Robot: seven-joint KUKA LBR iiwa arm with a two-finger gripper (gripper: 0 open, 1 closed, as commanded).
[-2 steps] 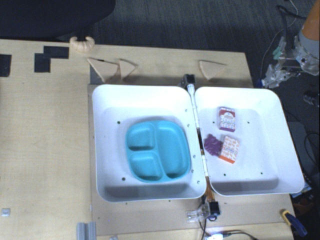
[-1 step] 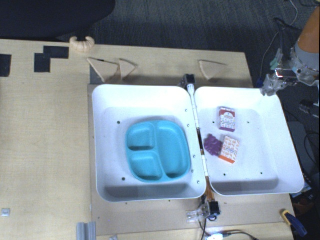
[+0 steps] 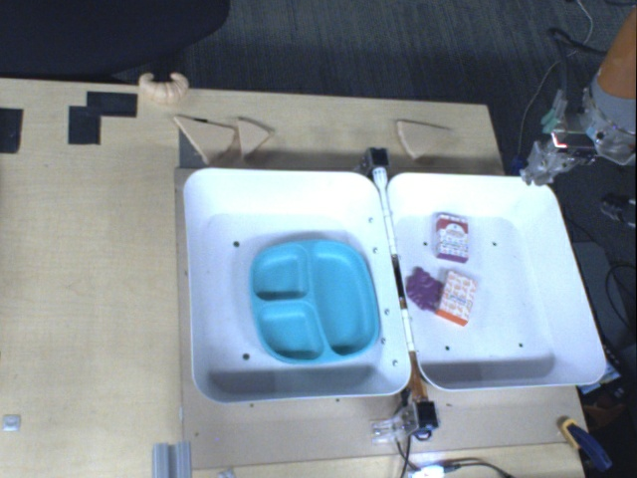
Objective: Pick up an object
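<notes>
Camera view: the gripper (image 3: pixel 549 157) sits outside the right bin (image 3: pixel 557 257); finger state indeterminate. Nothing lifted; the red carton (image 3: pixel 452 237) remains untouched.

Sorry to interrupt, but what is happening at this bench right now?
The arm's gripper sits off the right bin's far right corner, not over any item. In that bin lie a dark red packet, a purple lump and an orange-and-white packet. The left bin holds a blue divided tray. Nothing is picked up yet.
</notes>
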